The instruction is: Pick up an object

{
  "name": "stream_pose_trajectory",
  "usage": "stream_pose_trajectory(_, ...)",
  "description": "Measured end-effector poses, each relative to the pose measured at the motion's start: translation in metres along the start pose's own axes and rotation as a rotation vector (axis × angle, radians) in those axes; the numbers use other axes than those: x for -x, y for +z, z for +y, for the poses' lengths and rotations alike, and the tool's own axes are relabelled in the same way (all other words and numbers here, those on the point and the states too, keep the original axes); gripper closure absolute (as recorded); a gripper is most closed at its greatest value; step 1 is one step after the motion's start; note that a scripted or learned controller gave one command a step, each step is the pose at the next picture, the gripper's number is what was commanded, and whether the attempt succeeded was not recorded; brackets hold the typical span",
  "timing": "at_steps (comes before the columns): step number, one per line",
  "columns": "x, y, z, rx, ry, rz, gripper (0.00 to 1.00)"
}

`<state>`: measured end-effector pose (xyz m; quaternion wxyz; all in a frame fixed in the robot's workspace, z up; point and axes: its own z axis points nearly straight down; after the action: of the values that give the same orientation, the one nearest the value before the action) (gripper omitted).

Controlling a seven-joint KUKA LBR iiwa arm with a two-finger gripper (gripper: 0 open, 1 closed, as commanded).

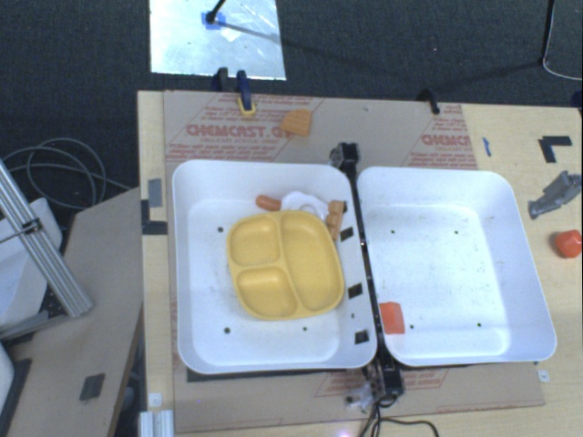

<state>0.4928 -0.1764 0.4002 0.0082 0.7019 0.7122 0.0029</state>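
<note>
Well, gripper state: cannot tell from this view, and nothing here is seen held or touched by it. Candidates for the pick sit mostly in the left bin (196,244): a yellow divided plate (284,267) lies flat mid-bin, three compartments, taking up most of the floor. Just behind it lie a small orange sausage-shaped piece (269,203), a white item (301,202) partly hidden by the plate's rim, and a tan piece (335,217) close to the bin's right wall. The right bin (510,271) has one orange-red block (391,317) at its near-left corner, tight against the walls. Black clips (346,156) run along the seam between the bins. Outside the bins, on the bench (510,126): a tan block (296,122) behind the left bin, a grey part (554,194) and an orange piece (567,243) right of the right bin. Cables (55,176) loop on the floor far left.
</note>
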Motion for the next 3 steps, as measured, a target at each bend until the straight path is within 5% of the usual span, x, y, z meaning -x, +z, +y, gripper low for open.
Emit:
stream_pose_trajectory(1,0.000,-0.011,0.001,0.005,-0.005,-0.002,1.00)
stream_pose_trajectory(2,-0.116,-0.136,0.003,0.003,-0.003,0.009,1.00)
stream_pose_trajectory(3,-0.109,-0.128,0.002,-0.012,0.011,0.007,0.00)
